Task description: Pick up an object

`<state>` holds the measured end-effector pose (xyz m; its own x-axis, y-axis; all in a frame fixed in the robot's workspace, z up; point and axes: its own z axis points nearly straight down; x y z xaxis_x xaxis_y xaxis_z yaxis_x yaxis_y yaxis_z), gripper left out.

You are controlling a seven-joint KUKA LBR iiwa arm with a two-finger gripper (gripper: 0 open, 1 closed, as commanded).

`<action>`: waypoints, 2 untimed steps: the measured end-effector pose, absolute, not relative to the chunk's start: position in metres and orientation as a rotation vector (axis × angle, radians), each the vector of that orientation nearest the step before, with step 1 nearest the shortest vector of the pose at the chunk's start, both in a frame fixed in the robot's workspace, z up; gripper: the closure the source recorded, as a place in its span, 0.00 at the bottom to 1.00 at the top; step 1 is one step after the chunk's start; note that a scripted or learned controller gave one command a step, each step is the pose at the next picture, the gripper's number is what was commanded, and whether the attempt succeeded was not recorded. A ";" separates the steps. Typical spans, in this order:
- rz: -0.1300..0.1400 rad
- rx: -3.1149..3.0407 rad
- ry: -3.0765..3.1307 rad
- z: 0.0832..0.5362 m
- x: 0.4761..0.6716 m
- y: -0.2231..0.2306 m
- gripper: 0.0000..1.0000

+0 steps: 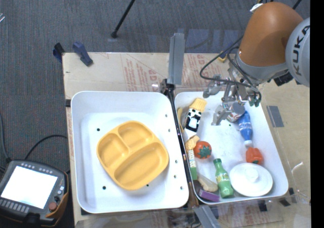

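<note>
My gripper (228, 115) hangs low over the far part of the right bin (276, 146), under the arm's orange band. Its fingers (219, 116) stand open with bare bin floor between them. A blue bottle (245, 130) lies just to the gripper's right, its top close to the right finger; I cannot tell whether they touch. A yellow box with a black-and-white face (194, 115) lies to the gripper's left. Nearer the front are a red tomato (202, 149), a green bottle (221, 176), a white round lid (250, 179) and a small orange-red piece (254, 156).
The left bin (81, 120) holds a yellow divided plate (132, 154). Along the right bin's left wall lie a thin green-and-yellow stick (192, 162), a beige piece (206, 182) and a purple piece (208, 195). A grey post (176, 62) stands behind the bins.
</note>
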<state>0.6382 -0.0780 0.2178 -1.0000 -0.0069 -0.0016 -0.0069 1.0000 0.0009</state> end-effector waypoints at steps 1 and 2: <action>0.001 0.131 3.129 0.117 0.647 -0.084 0.00; 0.002 0.043 3.142 0.095 0.636 -0.135 0.00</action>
